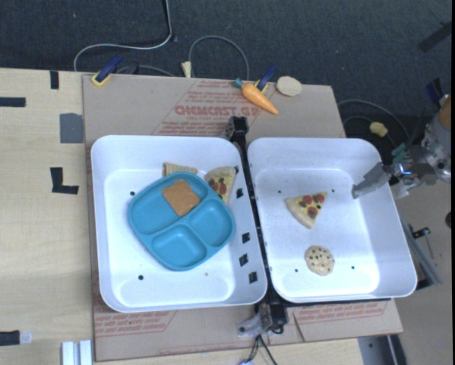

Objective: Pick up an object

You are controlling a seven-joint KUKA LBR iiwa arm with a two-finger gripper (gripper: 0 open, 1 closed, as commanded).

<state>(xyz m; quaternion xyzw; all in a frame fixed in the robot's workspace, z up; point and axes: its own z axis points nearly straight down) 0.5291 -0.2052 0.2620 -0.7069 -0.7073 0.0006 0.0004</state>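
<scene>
In the right bin (pixel 364 154) a pizza slice (pixel 306 207) lies near the middle, with a round cookie (pixel 319 260) a little nearer the front. My gripper (pixel 368 182) hangs over the right bin's right side, to the right of the pizza slice and apart from it, with nothing seen in it. In the left bin (pixel 113 204) sits a blue divided plate (pixel 183 230) with a brown toast piece (pixel 181 197) in its back compartment. A second pizza slice (pixel 222 181) and another flat piece (pixel 178 170) lie behind the plate.
Behind the bins on the cardboard lie a toy carrot (pixel 259 98) and a pale round piece (pixel 289 86). A small yellow item (pixel 377 128) sits beyond the right bin's far right corner. Cables loop across the back.
</scene>
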